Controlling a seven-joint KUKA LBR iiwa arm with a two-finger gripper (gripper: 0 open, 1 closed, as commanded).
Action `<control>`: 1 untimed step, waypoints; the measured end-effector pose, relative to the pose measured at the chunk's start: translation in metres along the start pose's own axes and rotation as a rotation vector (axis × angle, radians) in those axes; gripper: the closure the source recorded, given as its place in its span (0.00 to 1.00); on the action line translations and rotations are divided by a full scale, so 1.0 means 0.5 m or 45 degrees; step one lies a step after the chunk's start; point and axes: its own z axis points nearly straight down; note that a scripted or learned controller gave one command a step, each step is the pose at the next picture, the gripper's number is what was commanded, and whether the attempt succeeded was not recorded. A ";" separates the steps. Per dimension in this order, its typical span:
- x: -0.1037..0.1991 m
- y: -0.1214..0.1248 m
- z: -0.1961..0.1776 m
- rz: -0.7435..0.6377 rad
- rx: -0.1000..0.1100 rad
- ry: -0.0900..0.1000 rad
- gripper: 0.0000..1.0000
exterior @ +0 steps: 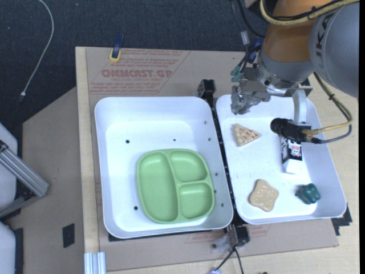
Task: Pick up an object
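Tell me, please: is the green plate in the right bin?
No, the green plate lies in the left bin, while the right bin holds the small items.

My arm (336,39) is a thick, rounded tube of smooth grey, with a broad orange band (291,24) wrapped above the wrist. A yellow cable and darker black ones loop around the top of that orange section. Below it sits a grey metal flange, and under that my gripper (244,104), a compact cluster of dull silver and dark parts with thin wires running into it. A slim pale bracket hangs from my wrist, carrying a small black cylindrical unit (288,129) from which a yellow-and-black cable trails away.
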 end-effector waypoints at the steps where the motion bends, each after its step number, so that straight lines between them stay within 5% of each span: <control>1: 0.098 0.031 0.046 0.000 0.000 0.000 1.00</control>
